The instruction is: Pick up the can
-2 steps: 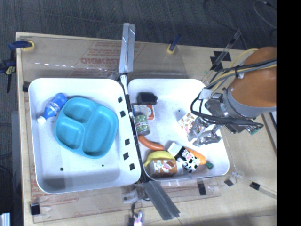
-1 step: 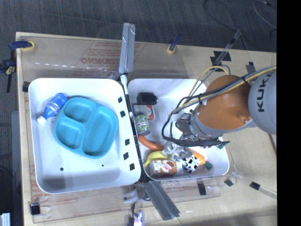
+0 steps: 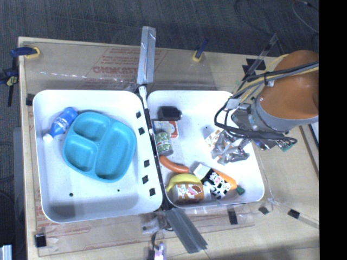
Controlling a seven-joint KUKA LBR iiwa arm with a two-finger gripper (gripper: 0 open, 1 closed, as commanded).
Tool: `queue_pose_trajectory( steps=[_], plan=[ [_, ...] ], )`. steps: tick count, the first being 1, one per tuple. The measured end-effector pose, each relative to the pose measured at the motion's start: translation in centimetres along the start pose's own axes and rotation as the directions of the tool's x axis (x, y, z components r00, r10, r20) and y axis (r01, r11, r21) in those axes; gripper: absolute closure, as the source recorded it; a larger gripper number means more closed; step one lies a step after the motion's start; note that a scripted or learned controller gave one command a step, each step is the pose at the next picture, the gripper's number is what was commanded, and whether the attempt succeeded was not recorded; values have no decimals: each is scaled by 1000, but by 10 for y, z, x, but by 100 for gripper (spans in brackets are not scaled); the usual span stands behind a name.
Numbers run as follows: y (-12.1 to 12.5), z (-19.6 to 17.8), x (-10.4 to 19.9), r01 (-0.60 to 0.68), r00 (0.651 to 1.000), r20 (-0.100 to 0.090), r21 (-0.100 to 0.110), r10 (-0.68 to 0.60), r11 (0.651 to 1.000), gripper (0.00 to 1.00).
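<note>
Looking down on the tabletop (image 3: 65, 53), I log two shallow white bins side by side.

Left bin (image 3: 49, 199): one blue compartment tray (image 3: 100, 145), three sections, lying in the far-middle part. One plastic bottle (image 3: 60, 122) with a blue label, lying on its side at the tray's far-left edge, touching or partly under it.

Right bin (image 3: 255, 172): the can (image 3: 162, 143), green-labelled, on its side by the look of it, close to the divider between the bins, on the left side of this bin. Just beyond it, a red-and-white packet (image 3: 171, 128), and further still a small black object (image 3: 169, 113). Just nearer than the can, an orange carrot-like item (image 3: 172, 166). At the near wall, a cluster: a yellow banana-like piece (image 3: 181, 180), a brown-labelled container (image 3: 188, 193) touching it, and a black-and-white cow-patterned carton (image 3: 218, 184) lying against an orange item at the right of the cluster.

Arm: enters from the right, orange band (image 3: 290, 88) over the right bin's far-right corner, cables looped around the wrist. The tool (image 3: 230, 151) hangs over the right half of the right bin, well apart from the can. Its metal fingers point down and left; I cannot tell whether they are open or closed, and I see nothing between them.
</note>
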State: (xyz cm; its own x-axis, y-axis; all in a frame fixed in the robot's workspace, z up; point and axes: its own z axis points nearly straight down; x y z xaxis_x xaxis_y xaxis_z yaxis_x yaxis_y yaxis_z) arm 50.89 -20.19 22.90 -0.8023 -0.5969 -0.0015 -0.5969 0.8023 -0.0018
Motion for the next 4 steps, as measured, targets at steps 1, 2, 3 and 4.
queue_pose_trajectory(
  steps=[1,2,3,4],
  plan=[
    [-12,8,-11,-166,986,1,1,166,986,100],
    [-17,-17,-43,-154,988,-1,-1,154,988,100],
    [0,19,-30,308,952,-1,-4,-308,952,100],
    [34,25,13,292,957,0,-3,-292,957,100]
  ],
)
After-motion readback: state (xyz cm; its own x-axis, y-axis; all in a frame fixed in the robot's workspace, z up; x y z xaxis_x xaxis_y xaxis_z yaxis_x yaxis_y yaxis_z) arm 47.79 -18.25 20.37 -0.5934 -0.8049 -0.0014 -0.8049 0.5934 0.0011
